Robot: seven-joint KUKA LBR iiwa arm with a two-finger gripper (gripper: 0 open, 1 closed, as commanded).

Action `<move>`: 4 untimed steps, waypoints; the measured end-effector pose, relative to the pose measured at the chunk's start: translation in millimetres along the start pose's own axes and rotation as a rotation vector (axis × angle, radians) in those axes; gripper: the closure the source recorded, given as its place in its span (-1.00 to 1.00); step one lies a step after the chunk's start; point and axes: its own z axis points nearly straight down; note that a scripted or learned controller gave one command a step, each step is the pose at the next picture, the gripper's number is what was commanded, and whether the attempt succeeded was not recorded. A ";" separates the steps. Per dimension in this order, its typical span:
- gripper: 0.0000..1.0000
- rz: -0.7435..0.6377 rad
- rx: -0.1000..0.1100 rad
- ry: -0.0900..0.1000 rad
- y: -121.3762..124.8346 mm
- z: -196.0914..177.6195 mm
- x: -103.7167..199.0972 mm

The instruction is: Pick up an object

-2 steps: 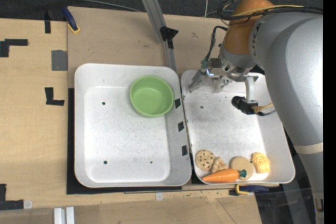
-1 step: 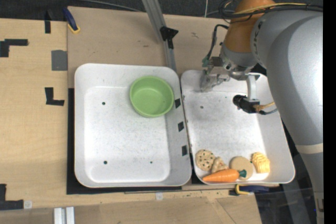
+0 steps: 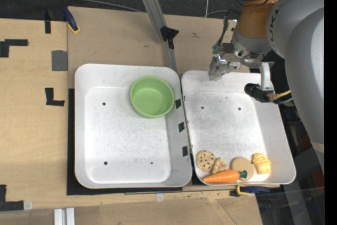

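I am looking at a small cluster of toy food items lying in the near corner of the right-hand shallow white bin point(image 3: 274, 129): an orange plastic carrot with a green tip point(image 3: 225, 176) along the near rim, a brown chocolate-chip cookie point(image 3: 205, 159) just beside the bin's left wall, a tan round biscuit-like piece point(image 3: 242, 166) touching the carrot, and a yellow ridged piece point(image 3: 261, 163) near the right wall. The rest of that bin's floor is lying open.

The two-finger metal gripper point(image 3: 217, 72) is hovering over the far left corner of the same bin, well apart from the food, with nothing between its fingers; I cannot tell whether they are parted or closed.

In the left-hand shallow white bin point(image 3: 89, 129), a round green plastic bowl point(image 3: 152, 96) is sitting upright near the far right corner.
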 end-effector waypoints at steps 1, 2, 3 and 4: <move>1.00 0.000 0.000 0.000 1.0 -62.2 -6.2; 1.00 -0.001 0.002 0.001 2.2 -104.7 -5.9; 1.00 -0.005 0.009 0.002 -9.7 -83.5 48.8; 1.00 -0.006 0.010 0.002 -19.2 -64.9 104.7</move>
